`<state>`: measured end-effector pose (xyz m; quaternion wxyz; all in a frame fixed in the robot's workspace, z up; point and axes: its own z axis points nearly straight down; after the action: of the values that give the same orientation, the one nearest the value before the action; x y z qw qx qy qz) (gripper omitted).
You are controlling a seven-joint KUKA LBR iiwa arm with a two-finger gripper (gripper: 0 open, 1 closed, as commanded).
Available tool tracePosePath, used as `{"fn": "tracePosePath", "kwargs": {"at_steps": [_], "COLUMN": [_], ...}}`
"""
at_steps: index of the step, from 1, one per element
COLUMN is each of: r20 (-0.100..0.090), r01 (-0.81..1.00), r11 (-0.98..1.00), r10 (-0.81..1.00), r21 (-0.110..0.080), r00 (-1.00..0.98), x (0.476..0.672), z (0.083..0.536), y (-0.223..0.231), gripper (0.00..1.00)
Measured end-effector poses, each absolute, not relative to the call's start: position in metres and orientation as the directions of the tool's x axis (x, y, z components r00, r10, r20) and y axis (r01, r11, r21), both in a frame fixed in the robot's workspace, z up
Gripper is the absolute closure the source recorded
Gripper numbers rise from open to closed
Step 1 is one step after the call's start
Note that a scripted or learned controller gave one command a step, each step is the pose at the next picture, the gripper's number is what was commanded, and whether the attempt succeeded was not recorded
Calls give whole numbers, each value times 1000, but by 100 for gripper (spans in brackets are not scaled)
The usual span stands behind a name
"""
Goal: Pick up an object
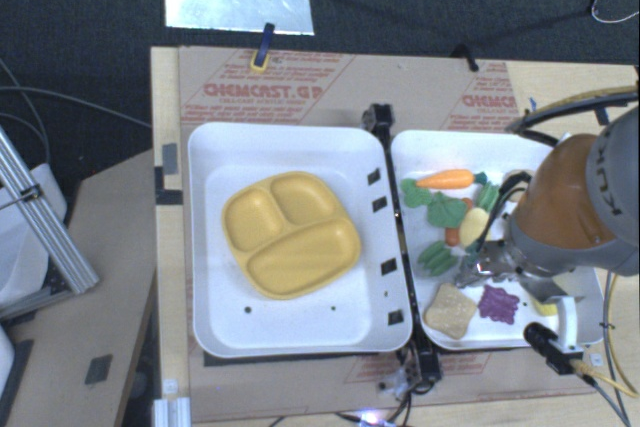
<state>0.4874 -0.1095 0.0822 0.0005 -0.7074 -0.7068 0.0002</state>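
Note:
The right bin (450,144) holds several toy foods. An orange carrot (444,180) lies at the back, with green leafy pieces (438,212) and a pale yellow piece (472,224) just in front of it. Nearer the front are a green vegetable (435,259), a tan bread slice (450,311) and a purple grape bunch (498,303). My gripper (474,267) hangs low over the middle of this bin, between the green vegetable and the grapes and just behind the bread. The arm's orange band (560,200) hides the bin's right part.
The left bin (203,245) holds a yellow divided plate (290,233). A black divider with clips (392,215) runs between the two bins. A small yellow item (545,307) peeks out under the arm at the front right.

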Motion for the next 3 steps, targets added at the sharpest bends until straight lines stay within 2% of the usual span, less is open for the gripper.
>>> {"fn": "tracePosePath", "kwargs": {"at_steps": [1,2,3], "r20": [1,3,0], "r01": [1000,1000,1000], "r11": [11,12,4], "r10": [1000,1000,1000], "r21": [10,9,2], "r00": [-11,-12,-4], "x": [488,489,487], "z": [190,257,253], "y": [-47,6,2], "gripper": [100,100,0]}}
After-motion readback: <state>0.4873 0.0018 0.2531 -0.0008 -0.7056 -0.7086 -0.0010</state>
